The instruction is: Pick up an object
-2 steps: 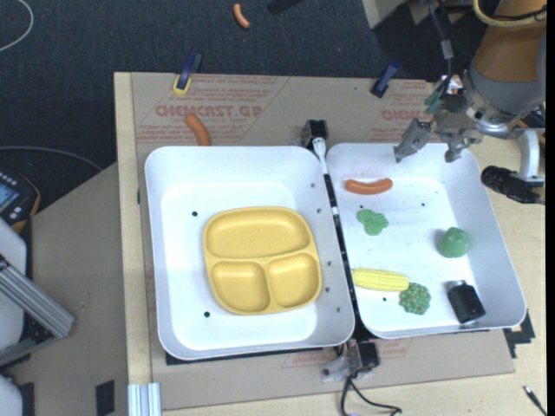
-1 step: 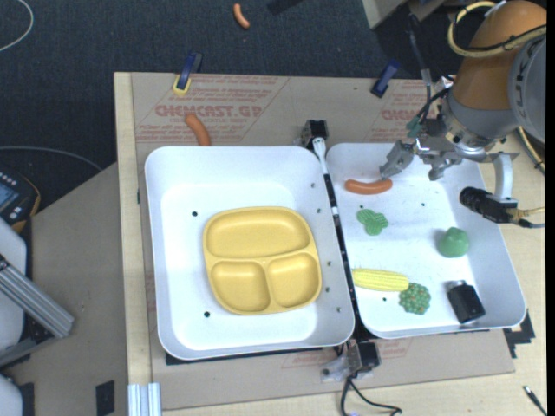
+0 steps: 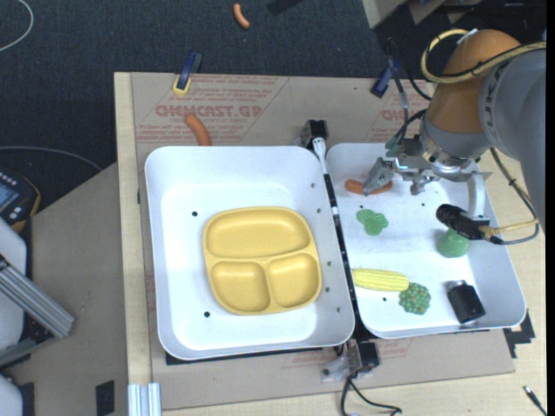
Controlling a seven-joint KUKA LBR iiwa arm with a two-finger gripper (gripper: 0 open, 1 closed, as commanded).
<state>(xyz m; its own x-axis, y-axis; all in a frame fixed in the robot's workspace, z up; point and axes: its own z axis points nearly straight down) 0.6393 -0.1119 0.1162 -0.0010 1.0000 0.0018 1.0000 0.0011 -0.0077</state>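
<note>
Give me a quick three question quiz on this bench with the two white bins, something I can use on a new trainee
1. True or false: the yellow divided plate lies in the left bin.
2. Which item lies nearest the gripper? A) corn cob B) small orange carrot piece C) black block
3. How many orange pieces lie outside both bins?

Key:
1. True.
2. B; it lies in the right bin, just left of the gripper.
3. Two: one on the cardboard behind the left bin, one on the dark floor.
</note>
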